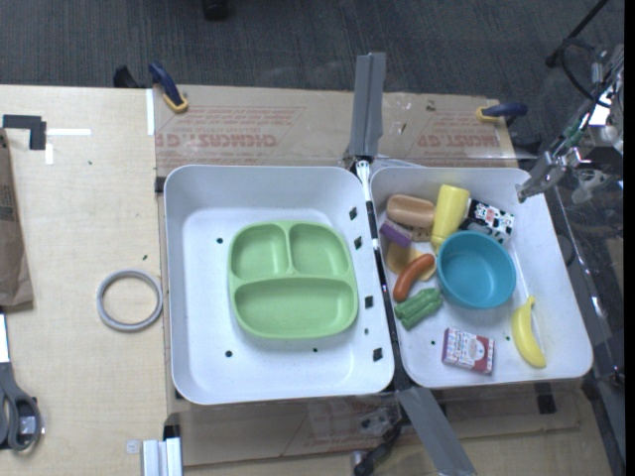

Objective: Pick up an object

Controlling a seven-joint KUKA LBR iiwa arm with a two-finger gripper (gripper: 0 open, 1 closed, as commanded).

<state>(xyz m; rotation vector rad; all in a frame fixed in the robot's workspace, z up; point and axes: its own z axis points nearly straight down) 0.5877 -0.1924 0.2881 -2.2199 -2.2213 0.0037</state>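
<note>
Bench: left bin [189, 266] green tray [293, 280]; right bin [566, 296] blue bowl [476, 270], banana [527, 335].

Pale green divided plastic plate [293, 279] in a white bin [189, 296]; beside it, a blue round bowl [476, 271], yellow toy banana [527, 333], and black-and-white cow-patterned carton [491, 220].

You have one fixed camera, mounted above the bench [79, 226] and looking down at a slant — the far edge of the bench sits at the top of frame, dark floor beyond it. It stands far enough back to take in both the left bin [189, 296] and the right bin [556, 296] whole, side by side — left bin near centre, right bin toward the right edge.
</note>
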